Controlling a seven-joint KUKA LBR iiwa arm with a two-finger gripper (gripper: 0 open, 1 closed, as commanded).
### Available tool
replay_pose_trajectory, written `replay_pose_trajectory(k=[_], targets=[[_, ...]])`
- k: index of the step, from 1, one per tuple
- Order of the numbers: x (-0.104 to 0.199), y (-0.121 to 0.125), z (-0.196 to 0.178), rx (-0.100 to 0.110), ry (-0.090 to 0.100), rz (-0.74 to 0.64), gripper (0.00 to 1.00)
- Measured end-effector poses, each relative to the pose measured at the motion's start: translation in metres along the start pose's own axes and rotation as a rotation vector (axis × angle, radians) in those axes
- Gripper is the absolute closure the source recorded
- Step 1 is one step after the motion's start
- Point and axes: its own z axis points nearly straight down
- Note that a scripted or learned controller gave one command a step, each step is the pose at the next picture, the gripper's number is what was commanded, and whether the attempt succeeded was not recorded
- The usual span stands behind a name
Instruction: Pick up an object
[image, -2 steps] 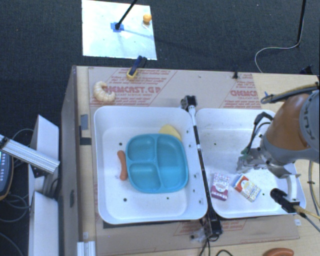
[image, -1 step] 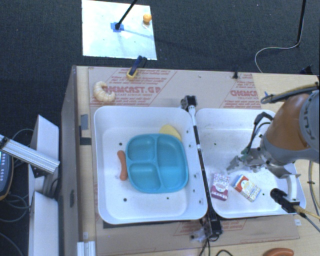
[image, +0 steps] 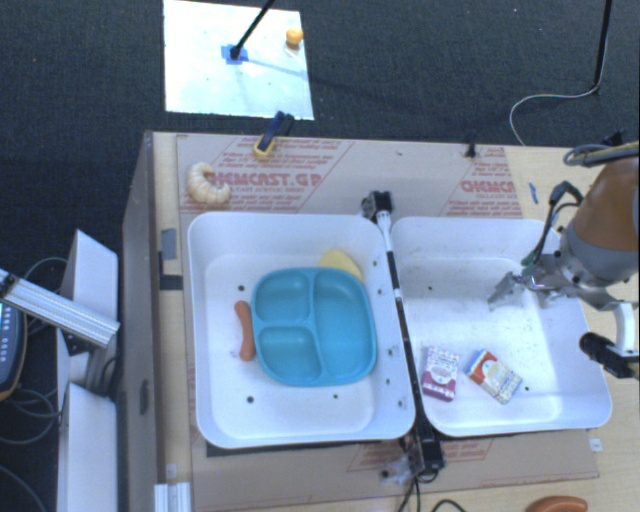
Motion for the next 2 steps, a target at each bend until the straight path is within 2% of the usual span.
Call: replay_pose_trajectory(k=[1,2], targets=[[-0.003,0.009,0.005,0.001,0.001,-0.004,0.00],[-0.013,0.040,0.023,0.001,0.001,-0.005,0.00]])
